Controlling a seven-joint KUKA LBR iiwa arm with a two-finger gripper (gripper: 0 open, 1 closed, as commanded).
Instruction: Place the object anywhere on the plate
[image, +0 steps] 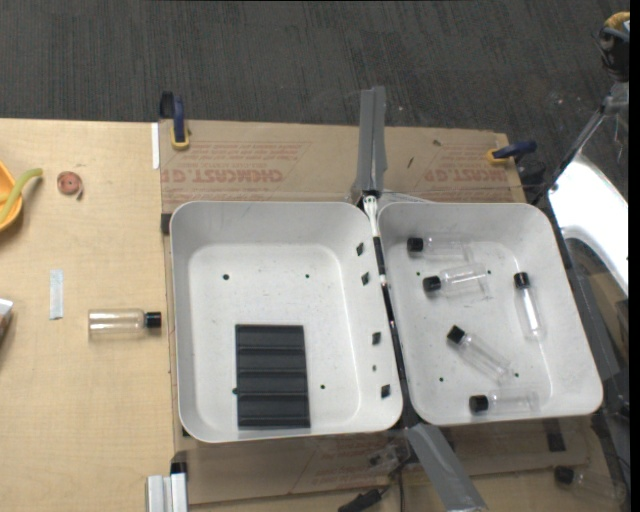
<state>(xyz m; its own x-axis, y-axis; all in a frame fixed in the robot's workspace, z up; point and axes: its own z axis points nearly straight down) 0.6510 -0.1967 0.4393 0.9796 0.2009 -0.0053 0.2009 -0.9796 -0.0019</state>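
Table (80, 420): covered in light wood; two white bins are set side by side on brown cardboard (300, 165), which is held at its far edge by a clamp (172, 118) on the left and a clamp (510, 152) on the right.
Left bin (200, 240): a black ridged plate (271, 376) is laid flat near the front wall, left of the bin's middle; nothing is seen on it.
Right bin (570, 300): five clear vials with black caps are scattered on the floor, all lying on their sides and apart from one another; far vial (440, 246) is near the back left; second vial (462, 283) is just in front of it; right vial (528, 310) is pointed front to back; centre vial (482, 356) is laid at a slant; front vial (510, 402) is beside the front wall.
Outside the bins: a sixth vial (120, 321) is laid on the table left of the left bin, cap towards it; a small reddish disc (68, 183) and a yellow object (10, 195) are seen further back.
Gripper: whether it is wide or narrow cannot be told.
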